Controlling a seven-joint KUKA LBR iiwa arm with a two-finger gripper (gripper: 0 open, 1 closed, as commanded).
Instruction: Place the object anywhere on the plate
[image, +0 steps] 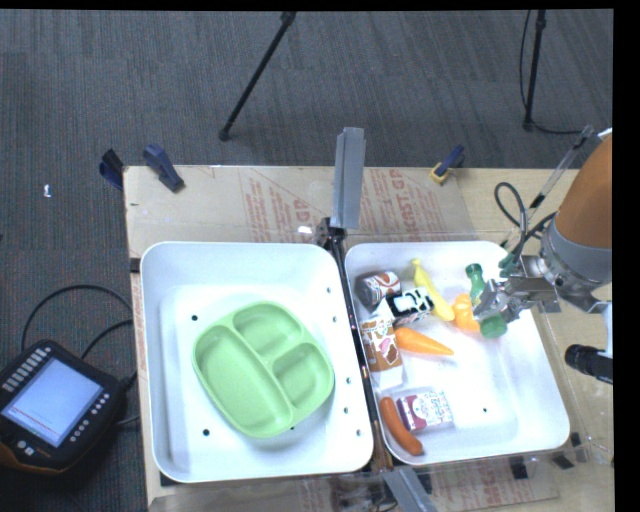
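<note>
Bench (250, 205) of printed cardboard; grey carpet (120, 80)

Red print on cardboard sheet (400, 205), upside down, illegible.

Bench (290, 205): cardboard-covered top, red print. Bears two shallow white bins side by side, left bin (160, 300), right bin (520, 410). Blue clamps (160, 165) at far left edge, yellow-blue clamp (447, 165) at far right.

One fixed camera looks down at a slant on the cardboard-topped desk (250, 205) and both shallow white bins (160, 300).
</note>
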